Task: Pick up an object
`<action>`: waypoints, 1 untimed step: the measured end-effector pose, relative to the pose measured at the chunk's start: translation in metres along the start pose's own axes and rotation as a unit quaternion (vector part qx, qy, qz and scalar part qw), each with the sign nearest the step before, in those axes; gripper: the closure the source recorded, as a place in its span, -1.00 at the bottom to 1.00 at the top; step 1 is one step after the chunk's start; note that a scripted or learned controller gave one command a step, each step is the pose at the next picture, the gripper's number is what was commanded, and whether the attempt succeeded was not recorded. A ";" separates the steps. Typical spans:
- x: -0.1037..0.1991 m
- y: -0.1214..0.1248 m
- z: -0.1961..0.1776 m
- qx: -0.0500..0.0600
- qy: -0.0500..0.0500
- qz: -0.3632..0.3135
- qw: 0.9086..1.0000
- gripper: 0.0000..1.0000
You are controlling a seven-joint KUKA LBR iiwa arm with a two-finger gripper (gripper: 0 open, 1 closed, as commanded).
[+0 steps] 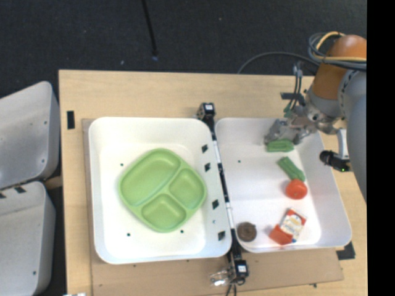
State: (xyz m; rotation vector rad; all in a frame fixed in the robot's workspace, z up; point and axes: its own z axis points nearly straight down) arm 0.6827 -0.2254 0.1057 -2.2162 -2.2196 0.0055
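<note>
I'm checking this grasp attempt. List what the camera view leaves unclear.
- Gripper: too small and blurred to tell whether it grips the green piece below it.
- Packet: label too small to read.
- Brown disc: too small to identify.
- Arm: cut off at the right.

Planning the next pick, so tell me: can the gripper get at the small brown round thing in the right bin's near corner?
Probably yes: the brown round thing lies uncovered, though the bin wall beside it may crowd the gripper.

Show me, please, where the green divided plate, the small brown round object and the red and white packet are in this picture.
green divided plate [162, 189]: camera view, its central ridge.
small brown round object [247, 230]: camera view, middle of its top.
red and white packet [288, 226]: camera view, its middle.
</note>
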 end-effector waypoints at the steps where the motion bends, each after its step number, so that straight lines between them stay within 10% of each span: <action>1: -0.001 0.001 -0.013 -0.003 -0.003 -0.001 1.000 1.00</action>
